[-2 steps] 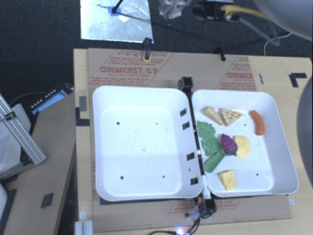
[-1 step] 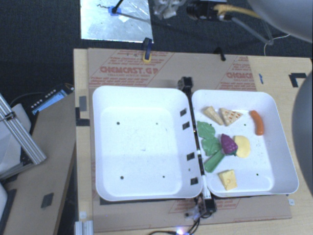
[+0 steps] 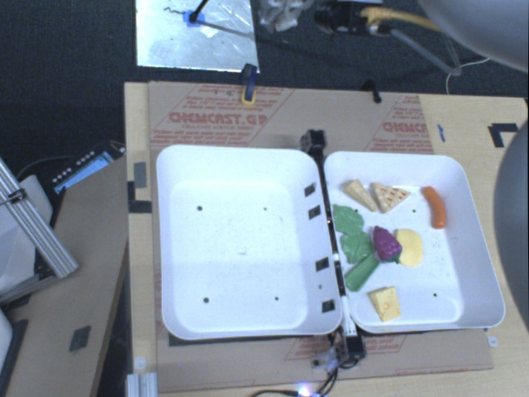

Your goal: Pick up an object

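Toy food all sits in the right bin (image 3: 471,222), well away from the jaws, which hang up past the far edge of the desk (image 3: 207,110); they're blurry up there, so I can't tell if they're spread or pressed together.

Looks like light hollow plastic to me: stiff, smooth, a bit slippery, nothing that would break. I'd guess weight is no issue and the real bother is pieces skating out of a pinch.

Best bet is probably the orange sausage (image 3: 436,207); it lies alone on the side of the bin farthest from the clump, and it's narrow, so take it across the middle of its short width. The cheese block (image 3: 384,303) is farthest from the jaws but also stands apart, with flat sides that should hold well.

I'd skip the purple grapes (image 3: 386,243) and yellow lemon (image 3: 409,247); they touch each other and the green pieces (image 3: 357,246), so it's crowded, rounded and likely to squirt away.
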`<state>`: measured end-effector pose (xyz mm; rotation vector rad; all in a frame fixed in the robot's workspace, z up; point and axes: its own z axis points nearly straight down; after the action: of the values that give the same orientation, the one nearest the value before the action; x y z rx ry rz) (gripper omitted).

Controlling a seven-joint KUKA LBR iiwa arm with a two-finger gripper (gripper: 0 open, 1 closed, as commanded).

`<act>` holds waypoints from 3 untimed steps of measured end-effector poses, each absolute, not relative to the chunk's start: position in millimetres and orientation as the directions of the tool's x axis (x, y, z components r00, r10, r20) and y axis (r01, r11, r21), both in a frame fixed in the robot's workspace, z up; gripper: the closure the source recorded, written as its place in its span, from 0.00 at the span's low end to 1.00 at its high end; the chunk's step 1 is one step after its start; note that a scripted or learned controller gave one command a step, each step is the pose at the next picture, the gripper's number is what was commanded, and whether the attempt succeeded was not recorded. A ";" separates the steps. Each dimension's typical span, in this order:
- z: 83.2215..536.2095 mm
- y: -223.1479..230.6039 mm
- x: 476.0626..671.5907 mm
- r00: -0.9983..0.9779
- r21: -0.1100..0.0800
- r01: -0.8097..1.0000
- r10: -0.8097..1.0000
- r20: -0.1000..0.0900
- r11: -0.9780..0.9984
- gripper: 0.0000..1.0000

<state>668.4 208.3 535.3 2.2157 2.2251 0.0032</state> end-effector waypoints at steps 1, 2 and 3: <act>535.3 209.7 668.4 -0.005 0.003 1.000 1.000 0.000 0.005 1.00; 535.4 216.4 668.4 -0.005 0.003 1.000 1.000 0.001 0.005 1.00; 535.4 216.6 668.4 -0.005 0.003 1.000 1.000 0.000 0.005 1.00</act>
<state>668.4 216.6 535.4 2.2150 2.2254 0.0036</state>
